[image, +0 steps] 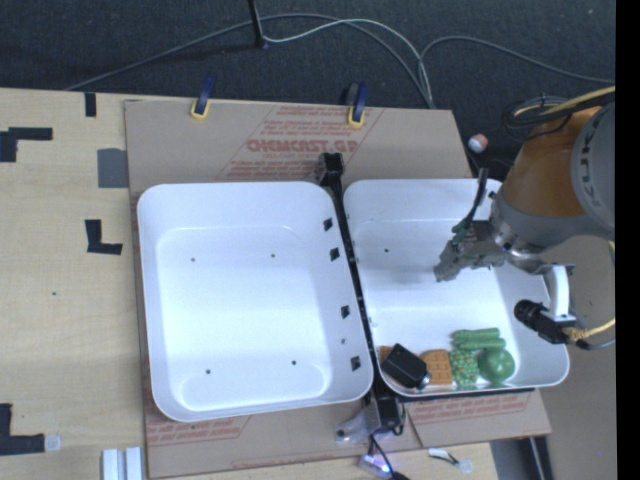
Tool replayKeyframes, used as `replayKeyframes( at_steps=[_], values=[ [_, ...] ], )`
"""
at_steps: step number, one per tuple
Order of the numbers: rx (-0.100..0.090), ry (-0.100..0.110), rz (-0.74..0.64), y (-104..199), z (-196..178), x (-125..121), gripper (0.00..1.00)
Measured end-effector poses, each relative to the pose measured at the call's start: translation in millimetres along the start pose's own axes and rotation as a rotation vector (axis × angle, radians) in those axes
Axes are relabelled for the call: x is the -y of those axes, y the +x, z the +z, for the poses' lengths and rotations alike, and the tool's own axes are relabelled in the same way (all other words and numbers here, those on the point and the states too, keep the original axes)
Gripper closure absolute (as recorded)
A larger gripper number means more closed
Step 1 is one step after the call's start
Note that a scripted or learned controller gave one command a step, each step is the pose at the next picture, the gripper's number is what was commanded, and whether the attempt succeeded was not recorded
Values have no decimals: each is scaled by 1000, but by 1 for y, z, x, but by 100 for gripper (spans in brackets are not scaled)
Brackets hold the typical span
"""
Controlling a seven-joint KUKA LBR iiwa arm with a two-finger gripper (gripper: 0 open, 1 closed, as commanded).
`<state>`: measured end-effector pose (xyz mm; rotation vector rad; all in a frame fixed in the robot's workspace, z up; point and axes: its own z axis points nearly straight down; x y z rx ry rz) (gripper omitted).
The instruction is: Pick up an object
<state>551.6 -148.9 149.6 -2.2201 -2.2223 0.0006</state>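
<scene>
Landmark: shallow white right bin [420, 218]. Bin floor bare across far and middle zones; open room there. Near edge crowded: black rounded block [405, 366] at near-left corner, orange textured square piece [436, 367] just beside it, then green knobbly plastic cluster [478, 356] toward near-right corner. Divider edge to left carries black clips. Gripper [456, 262] low over bin centre-right, well apart from objects; opening state cannot be told, nothing seen in it. Shallow white left bin [170, 268] adjoins landmark's left edge.
</scene>
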Motion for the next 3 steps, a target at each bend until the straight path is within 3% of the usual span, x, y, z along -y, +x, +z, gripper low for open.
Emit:
replayKeyframes(
  at_steps=[1,2,3],
  values=[
    [0,-4,-1,28,-45,10,100],
    [-1,1,0,53,-44,42,100],
    [-1,-1,-2,89,-62,49,100]
  ],
)
